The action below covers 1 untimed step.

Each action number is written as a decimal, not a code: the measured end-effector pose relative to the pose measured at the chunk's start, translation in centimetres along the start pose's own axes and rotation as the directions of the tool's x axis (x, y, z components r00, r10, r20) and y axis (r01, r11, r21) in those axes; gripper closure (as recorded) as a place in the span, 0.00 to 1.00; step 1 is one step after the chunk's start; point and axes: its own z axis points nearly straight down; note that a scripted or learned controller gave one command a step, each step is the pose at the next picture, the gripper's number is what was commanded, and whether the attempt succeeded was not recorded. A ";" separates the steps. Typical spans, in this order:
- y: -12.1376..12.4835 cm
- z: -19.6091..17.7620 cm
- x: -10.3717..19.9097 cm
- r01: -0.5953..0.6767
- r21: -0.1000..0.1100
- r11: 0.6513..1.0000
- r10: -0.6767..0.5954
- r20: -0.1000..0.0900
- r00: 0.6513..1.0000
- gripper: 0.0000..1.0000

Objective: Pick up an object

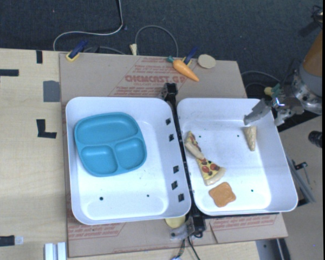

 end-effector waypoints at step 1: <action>0.6 9.6 6.2 0.005 0.010 1.000 -0.005 -0.005 1.000 0.00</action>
